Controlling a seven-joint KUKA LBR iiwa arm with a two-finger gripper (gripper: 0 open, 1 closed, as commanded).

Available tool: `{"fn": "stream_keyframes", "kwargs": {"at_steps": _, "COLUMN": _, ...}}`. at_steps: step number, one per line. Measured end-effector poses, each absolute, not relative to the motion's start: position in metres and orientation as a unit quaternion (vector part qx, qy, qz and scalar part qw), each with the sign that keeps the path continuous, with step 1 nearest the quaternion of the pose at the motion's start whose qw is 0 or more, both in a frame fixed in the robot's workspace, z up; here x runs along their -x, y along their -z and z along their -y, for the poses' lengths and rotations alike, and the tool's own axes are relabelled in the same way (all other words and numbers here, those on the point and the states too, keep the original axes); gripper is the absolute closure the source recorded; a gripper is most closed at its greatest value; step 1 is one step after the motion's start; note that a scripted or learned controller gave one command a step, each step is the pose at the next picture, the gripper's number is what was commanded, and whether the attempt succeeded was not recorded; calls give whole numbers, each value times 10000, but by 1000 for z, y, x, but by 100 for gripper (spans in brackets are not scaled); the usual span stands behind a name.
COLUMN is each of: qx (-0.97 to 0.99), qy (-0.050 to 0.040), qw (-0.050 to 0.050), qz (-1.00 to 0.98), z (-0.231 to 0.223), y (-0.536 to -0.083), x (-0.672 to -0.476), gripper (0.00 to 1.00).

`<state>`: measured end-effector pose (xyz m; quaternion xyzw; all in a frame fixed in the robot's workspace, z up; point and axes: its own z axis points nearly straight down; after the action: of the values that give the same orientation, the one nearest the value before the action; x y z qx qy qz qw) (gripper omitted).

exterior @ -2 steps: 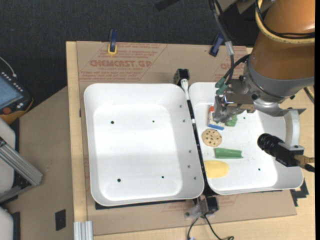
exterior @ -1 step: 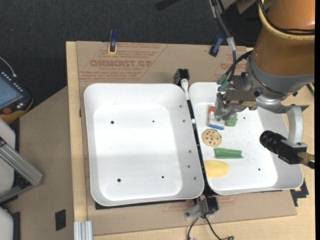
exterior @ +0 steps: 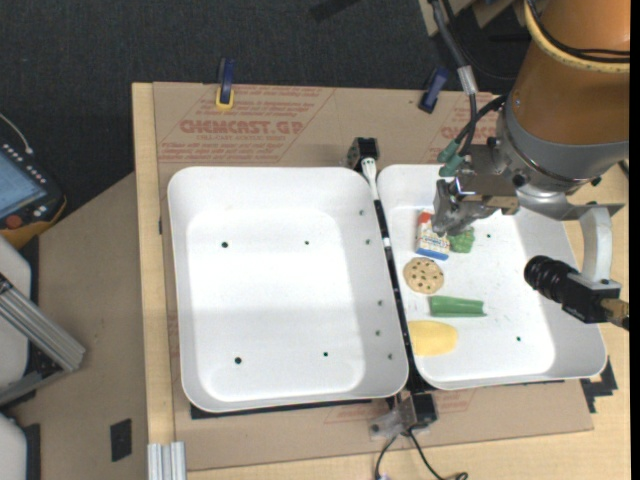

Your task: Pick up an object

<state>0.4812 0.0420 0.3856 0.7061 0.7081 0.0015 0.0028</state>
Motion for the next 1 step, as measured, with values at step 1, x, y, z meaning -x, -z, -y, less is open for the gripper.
{"fn": "stream_keyframes", "kwargs": {"at_steps": 1, "qx": -7058, "qy": -19, "qw": 38, "qz": -7084, "z": -42, "y": -396, "x": -482, "gripper": 100}}
